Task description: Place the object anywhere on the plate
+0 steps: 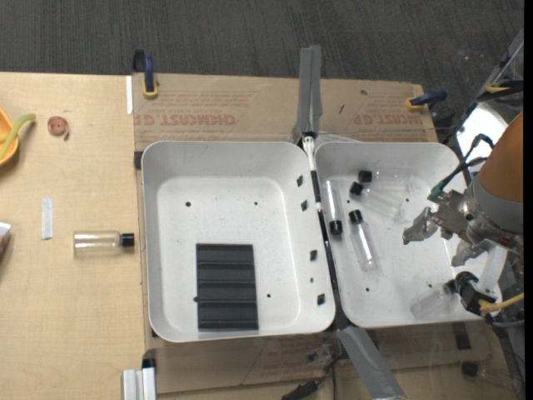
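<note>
Glossy white plastic bins (225,161); clear plastic vials (363,244); matt ribbed black plate (226,287).

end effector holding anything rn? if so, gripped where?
Cannot tell. The end effector sits over the right bin, beside the clear vials; nothing visibly in its grasp.

Two bins are set side by side on the bench (75,307). In the left bin (166,161) a ribbed plate (226,287) is laid toward the near wall. In the right bin (391,315) several vials (361,240) are scattered near its left wall and far side. The gripper (420,226) is positioned over that bin's right part. Another vial (103,241) is laid on the bench, left of the bins.
</note>
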Action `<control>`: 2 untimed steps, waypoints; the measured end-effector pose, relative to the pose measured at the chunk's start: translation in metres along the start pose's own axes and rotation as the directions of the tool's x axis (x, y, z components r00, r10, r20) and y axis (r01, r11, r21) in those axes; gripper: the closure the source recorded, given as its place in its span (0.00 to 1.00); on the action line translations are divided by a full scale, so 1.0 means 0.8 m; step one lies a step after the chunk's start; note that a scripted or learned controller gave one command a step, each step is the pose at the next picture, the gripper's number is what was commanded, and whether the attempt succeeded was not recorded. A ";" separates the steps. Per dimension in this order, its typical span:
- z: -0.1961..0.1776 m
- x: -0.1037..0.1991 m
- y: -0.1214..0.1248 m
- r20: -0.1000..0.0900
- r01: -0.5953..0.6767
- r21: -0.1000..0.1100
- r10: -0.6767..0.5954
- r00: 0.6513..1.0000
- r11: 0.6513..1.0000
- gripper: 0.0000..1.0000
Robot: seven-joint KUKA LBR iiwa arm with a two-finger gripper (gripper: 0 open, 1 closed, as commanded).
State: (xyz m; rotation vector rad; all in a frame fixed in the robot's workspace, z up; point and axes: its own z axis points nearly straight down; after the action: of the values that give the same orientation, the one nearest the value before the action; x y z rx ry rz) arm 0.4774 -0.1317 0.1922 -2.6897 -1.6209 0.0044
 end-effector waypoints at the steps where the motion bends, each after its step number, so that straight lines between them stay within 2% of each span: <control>1: -0.041 -0.034 0.103 0.001 -0.063 0.000 0.063 0.998 0.998 0.00; 2: -0.085 0.027 0.197 0.001 -0.012 -0.001 0.012 1.000 1.000 0.00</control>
State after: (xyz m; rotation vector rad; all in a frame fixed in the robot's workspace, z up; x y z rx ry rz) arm 0.6274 -0.1865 0.2599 -2.7010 -1.6054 0.0051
